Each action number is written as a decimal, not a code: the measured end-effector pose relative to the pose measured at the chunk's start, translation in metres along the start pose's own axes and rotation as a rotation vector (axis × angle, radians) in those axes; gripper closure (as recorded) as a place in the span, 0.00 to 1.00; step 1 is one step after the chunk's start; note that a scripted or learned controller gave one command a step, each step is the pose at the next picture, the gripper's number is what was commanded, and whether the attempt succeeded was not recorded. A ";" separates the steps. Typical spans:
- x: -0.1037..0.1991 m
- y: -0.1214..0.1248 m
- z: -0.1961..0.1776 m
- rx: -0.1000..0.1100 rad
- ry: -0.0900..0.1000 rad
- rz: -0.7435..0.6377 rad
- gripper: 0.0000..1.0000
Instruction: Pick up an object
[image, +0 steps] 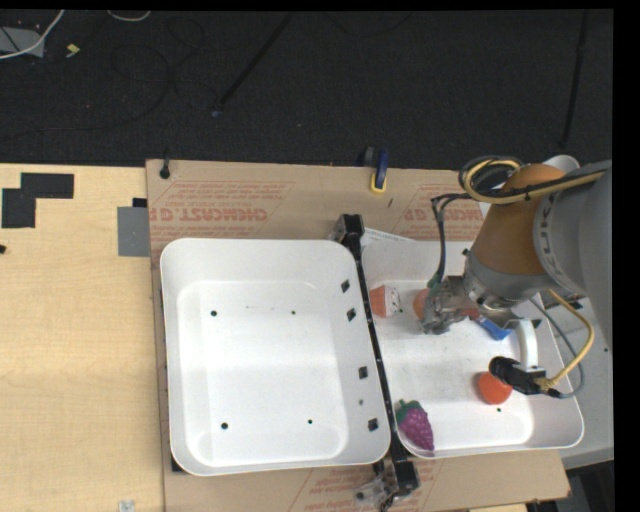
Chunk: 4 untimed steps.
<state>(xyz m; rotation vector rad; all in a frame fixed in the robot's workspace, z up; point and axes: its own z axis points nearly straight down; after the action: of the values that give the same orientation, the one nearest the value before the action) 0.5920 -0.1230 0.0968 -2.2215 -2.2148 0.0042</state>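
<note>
Knobbly purple grape bunch (416, 425) lies near round orange ball (492, 388); claw (436, 318) grip state unclear.

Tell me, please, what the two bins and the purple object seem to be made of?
The two bins look like white plastic with a smooth, slightly glossy finish: light reflects softly on their floors. The purple object looks like a bumpy toy grape bunch with a green top, probably plastic or rubber; its small size leaves this open.

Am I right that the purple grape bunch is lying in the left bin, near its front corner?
Not quite: the camera view shows the purple grape bunch in the right bin, near its front corner beside the divider, not in the left bin.
</note>
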 end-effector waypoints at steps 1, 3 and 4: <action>0.050 0.036 -0.167 -0.015 -0.002 -0.008 1.00; 0.121 0.038 -0.171 -0.003 -0.002 -0.005 0.00; 0.127 0.001 -0.088 0.001 -0.001 -0.003 0.00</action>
<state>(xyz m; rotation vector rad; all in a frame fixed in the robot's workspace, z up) 0.5941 0.0038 0.1854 -2.2176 -2.2183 0.0071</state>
